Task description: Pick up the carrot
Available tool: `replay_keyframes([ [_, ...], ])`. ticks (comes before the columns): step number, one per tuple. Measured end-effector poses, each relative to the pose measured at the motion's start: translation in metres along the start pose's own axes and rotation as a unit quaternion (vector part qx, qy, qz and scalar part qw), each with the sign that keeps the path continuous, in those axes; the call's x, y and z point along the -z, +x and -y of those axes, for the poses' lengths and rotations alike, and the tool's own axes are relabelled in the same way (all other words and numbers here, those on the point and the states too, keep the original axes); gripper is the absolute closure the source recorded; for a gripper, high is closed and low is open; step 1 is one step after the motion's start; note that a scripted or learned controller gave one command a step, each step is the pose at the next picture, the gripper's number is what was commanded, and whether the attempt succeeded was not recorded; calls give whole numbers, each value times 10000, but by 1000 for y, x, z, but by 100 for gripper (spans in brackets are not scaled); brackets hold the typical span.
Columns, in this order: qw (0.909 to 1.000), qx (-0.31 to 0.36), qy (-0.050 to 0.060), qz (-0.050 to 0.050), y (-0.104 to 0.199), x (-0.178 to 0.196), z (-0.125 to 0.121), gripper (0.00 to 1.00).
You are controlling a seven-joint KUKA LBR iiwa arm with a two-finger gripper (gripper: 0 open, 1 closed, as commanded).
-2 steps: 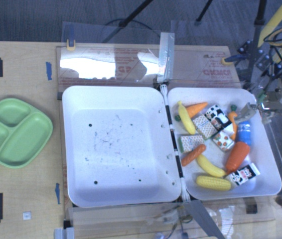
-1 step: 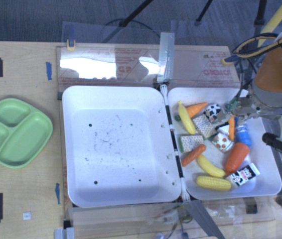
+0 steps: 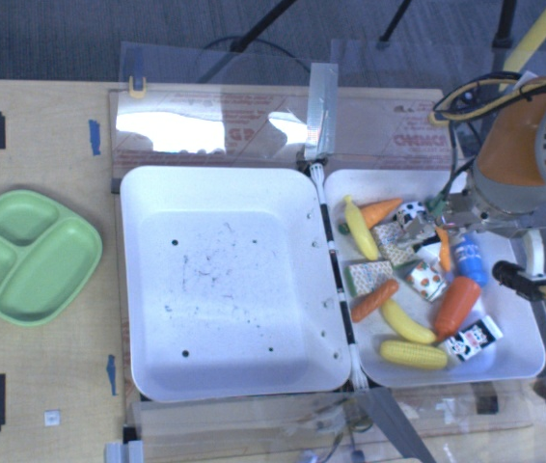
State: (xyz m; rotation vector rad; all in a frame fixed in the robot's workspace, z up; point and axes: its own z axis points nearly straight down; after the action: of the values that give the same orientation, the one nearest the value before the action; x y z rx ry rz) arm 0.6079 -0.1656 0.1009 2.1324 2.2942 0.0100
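Two white bins side by side on the table [image 3: 51,374]: left bin [image 3: 225,278] bare, right bin [image 3: 524,350] crowded with toy food. Carrot [image 3: 381,210] near its far wall, beside a banana [image 3: 360,230]. Green divided plate [image 3: 27,256] well left.

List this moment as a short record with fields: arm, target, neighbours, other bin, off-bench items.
arm: end effector low over the right bin
target: carrot near that bin's top left, beside a banana
neighbours: corn cob, blue bottle
other bin: left bin, scuffed floor
off-bench items: green divided plate far left
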Motion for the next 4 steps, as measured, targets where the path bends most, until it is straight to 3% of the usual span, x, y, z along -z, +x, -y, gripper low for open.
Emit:
replay_keyframes([
  [1, 9999, 148, 36, -4, -41, 38, -29, 0],
  [2, 9996, 272, -37, -14, -50, 13, -49, 0],
  [3, 9995, 292, -73, 8, -49, 25, -52, 100],
  [4, 9995, 293, -70, 6, -49, 24, -52, 0],
])
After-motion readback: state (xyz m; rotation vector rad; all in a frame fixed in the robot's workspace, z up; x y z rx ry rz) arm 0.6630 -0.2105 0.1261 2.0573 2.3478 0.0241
